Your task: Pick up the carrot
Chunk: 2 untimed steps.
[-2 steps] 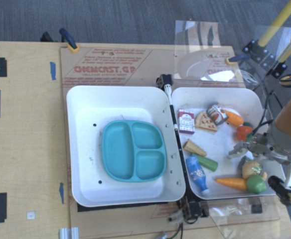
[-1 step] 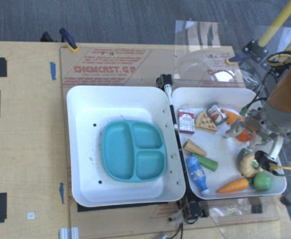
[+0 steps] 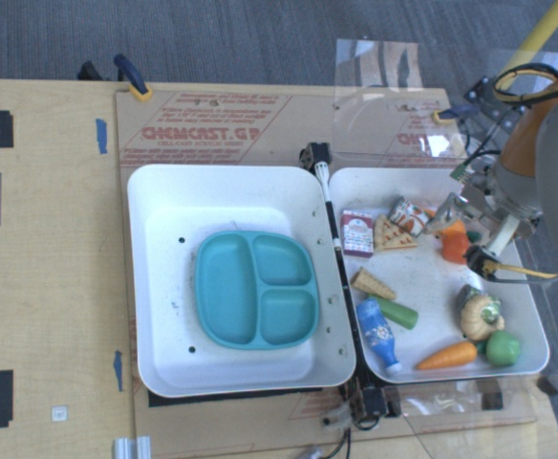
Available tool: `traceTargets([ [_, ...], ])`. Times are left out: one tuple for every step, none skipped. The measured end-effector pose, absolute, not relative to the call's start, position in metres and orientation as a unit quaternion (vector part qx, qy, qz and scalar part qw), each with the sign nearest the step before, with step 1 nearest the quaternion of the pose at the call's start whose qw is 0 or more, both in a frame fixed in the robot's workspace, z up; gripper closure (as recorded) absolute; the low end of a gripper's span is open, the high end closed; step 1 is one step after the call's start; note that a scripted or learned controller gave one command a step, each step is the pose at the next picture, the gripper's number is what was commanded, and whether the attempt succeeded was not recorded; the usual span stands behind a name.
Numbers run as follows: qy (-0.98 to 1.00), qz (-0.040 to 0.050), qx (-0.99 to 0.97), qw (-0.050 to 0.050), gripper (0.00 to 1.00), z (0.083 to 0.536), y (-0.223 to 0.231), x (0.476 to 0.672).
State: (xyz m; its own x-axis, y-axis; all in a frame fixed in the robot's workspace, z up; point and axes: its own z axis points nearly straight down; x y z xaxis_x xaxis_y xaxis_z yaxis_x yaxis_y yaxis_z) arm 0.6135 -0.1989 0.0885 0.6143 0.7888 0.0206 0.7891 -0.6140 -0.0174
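Carrot (image 3: 447, 356) lies near the front edge of the right bin (image 3: 537, 304), with its thin tip pointing to the left and its thick end touching, or almost touching, a green ball (image 3: 504, 349). Just behind it sits a lumpy beige and green toy (image 3: 479, 315), and to its left there is a blue bottle (image 3: 378, 335) with a green cylinder (image 3: 395, 312) beside it. I think the main risk is this crowding: if the descent is a little off, one side of the tool may land on the green ball or on the lumpy toy, push the carrot toward the bin wall, or take the wrong thing. The carrot is also tapered and probably smooth, so a grasp close to the tip could slip off. Another orange object (image 3: 454, 241) lies very near the gripper (image 3: 478, 256), and a program that searches for orange colour might choose it by mistake. The arm (image 3: 532, 175) comes in from the right and bends down over the back part of the right bin, well apart from the carrot. How wide the gripper stands I cannot tell, because cables and the wrist cover it. The left bin (image 3: 155, 285) holds a teal divided plate (image 3: 256, 290).
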Motion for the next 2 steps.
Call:
traceTargets([
  [-0.44, -0.0014, -0.898, 0.008, 1.0, 0.0957, -0.2033, 0.6126],
  [-0.441, -0.0031, -0.898, 0.011, 0.0, 0.0954, -0.1999, 0.6135],
])
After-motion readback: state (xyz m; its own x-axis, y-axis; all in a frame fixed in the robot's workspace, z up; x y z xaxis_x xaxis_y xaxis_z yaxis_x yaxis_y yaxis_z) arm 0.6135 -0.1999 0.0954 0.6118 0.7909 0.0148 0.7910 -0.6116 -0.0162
